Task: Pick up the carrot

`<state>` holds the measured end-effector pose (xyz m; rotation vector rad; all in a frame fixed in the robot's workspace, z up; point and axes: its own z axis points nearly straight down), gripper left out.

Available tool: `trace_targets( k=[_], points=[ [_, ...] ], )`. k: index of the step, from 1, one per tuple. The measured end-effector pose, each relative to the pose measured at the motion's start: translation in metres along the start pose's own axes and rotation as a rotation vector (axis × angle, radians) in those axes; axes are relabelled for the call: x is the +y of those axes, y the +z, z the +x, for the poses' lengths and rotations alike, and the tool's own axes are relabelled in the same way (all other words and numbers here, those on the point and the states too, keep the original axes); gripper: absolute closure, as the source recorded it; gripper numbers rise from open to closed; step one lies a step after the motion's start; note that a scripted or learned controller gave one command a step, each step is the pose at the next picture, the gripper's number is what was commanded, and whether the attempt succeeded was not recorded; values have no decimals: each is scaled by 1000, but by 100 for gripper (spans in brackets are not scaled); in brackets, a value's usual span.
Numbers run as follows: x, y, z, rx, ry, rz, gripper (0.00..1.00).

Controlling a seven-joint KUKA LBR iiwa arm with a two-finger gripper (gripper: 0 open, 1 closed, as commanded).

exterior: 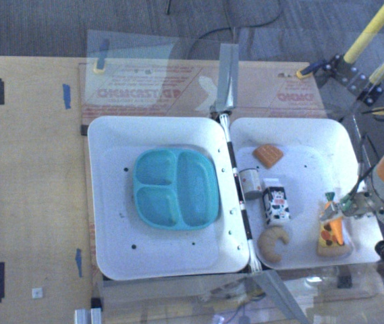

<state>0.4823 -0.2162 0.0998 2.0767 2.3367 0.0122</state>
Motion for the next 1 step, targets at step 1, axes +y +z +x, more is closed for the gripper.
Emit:
trace_targets(
  k=[1],
  points=[
    [16,-100,59,6,34,15,100]
  ],
)
